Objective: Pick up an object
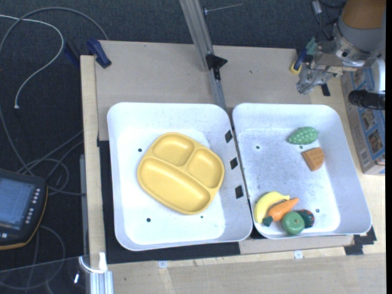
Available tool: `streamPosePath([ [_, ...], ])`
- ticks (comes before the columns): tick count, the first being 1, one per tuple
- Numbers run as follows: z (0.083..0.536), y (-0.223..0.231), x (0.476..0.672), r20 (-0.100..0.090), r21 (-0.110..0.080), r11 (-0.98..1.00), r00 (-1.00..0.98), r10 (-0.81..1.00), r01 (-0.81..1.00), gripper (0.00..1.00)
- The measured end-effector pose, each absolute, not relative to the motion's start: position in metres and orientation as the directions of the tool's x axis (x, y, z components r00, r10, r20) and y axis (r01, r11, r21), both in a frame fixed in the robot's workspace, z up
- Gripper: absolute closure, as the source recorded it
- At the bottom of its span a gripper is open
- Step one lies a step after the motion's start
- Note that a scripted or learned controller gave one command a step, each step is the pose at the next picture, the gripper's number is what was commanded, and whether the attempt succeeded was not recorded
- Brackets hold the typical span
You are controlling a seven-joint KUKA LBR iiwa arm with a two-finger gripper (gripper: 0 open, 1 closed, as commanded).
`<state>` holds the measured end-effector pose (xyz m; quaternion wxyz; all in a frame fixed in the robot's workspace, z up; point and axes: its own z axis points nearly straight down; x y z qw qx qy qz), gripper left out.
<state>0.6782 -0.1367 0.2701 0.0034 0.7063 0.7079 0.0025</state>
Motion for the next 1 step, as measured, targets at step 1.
streamPosePath([
  [1, 0.2594, -0.0808, 0.6660, 0.003, -0.003, 0.006, -0.006, 1.000, 1.000, 1.00],
])
